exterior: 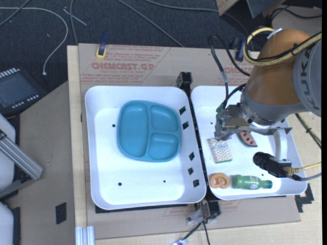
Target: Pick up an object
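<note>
A blue three-part plate (149, 130) lies in the left bin (102, 152). The right bin (204, 111) holds a small patterned packet (220, 150), an orange ring-shaped pastry (219, 180), a green bottle (251, 182) lying on its side, and a red-brown slice (248, 138). My gripper (223, 131) hangs over the right bin, just above the top edge of the patterned packet. Nothing shows between its fingers. The big orange wrist band (278, 70) covers the back right part of the bin.
A black divider with clips (190, 131) runs between the two bins. Cables (219, 70) trail from the arm over the cardboard sheet (133, 60). A black cylindrical fitting (268, 163) juts out near the bin's right side.
</note>
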Tool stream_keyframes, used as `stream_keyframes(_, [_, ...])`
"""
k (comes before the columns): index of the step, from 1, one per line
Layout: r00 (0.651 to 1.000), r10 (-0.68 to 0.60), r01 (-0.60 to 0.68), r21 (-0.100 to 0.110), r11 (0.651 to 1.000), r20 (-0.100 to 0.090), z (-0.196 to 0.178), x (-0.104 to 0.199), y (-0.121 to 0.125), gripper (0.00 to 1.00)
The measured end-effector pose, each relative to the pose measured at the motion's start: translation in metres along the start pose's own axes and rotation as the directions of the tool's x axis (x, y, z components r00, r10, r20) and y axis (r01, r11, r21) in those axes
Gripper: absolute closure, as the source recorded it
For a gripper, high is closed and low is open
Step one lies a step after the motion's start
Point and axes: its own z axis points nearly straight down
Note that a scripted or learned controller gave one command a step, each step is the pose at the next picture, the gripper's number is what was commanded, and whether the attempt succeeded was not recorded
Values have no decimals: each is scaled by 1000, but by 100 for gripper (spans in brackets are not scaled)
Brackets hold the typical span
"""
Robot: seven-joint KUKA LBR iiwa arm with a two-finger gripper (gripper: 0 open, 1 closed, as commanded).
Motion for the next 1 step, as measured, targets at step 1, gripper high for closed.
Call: stream_keyframes(1, [1000,1,-1,0,1000,1,-6,51,0,100])
